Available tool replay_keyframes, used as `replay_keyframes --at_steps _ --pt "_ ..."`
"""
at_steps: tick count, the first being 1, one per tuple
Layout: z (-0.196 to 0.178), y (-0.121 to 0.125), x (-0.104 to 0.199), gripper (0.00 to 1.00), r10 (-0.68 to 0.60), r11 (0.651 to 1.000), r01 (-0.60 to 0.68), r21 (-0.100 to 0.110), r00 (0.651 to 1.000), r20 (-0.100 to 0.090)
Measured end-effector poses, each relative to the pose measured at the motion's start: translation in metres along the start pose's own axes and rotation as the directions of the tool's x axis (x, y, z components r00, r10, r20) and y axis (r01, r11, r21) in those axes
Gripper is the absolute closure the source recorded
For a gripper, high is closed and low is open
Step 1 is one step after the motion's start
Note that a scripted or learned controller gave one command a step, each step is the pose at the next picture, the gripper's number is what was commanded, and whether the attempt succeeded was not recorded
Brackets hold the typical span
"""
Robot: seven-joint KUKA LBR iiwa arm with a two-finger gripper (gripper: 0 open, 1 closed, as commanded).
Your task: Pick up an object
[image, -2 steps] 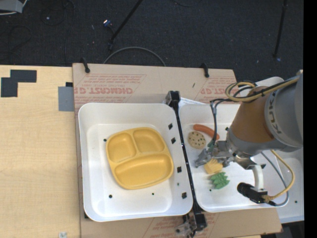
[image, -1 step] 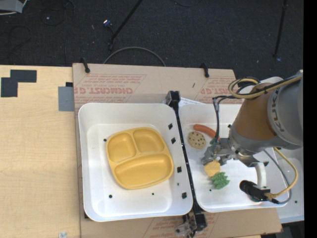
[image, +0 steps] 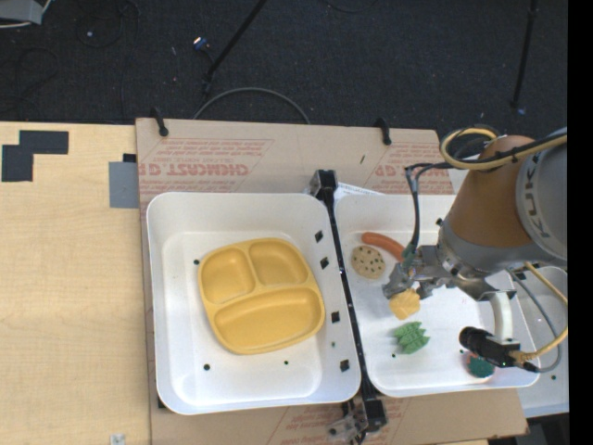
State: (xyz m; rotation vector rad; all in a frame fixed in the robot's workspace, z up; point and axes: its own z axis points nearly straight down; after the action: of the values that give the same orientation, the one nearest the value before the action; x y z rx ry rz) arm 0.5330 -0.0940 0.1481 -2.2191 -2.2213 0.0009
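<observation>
Closing in on the yellow piece [image: 405, 304] in the right bin [image: 440, 383], gripper [image: 408, 284] right above it.
We can't tell jaw state, blurry; we'd drop straight, centre over the yellow piece, avoid the cookie [image: 368, 262] and green toy [image: 410, 337], check the pinch before lifting.

Small yellow chunk [image: 404, 304] sits in the right bin [image: 435, 383] – lumpy, kinda corn-like, just above the green leafy piece [image: 410, 337] and below the round cookie [image: 368, 263].
</observation>
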Motion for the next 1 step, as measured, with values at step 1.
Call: replay_keyframes --at_steps 1 --pt "-0.0632 -0.0005 -0.0009 1.0 0.0 1.0 0.0 -0.004 1.0 0.001"
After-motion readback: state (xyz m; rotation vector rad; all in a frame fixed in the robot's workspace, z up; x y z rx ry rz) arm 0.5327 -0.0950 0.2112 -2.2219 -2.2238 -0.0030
